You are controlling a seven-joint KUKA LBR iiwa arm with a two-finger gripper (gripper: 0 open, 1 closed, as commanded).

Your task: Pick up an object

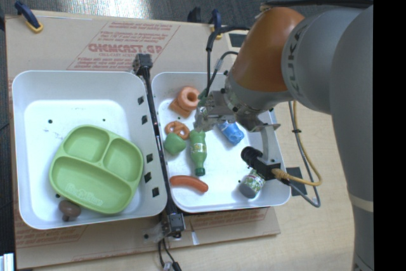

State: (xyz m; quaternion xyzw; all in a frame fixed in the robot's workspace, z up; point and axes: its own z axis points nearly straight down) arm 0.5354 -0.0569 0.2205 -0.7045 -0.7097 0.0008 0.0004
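My gripper [203, 117] hangs over the middle of the right bin [219, 202], just above the top end of a green bottle [199, 152] that lies on the bin floor. An orange donut [188, 99] sits behind and to the left of the gripper. A brown pretzel [177, 130] and a green rounded piece [174, 144] lie left of the bottle. On the gripper's right a blue object [232, 132] shows partly under the wrist. A red-orange sausage [189, 183] lies near the front wall. At the front right stands a small green-labelled can [252, 185].
The left bin [25, 89] holds a green divided plate [96, 168] and a small brown lump [69, 210] at its front corner. A black clip strip [151, 130] runs between the bins. The arm's bulk covers the right bin's back right corner.
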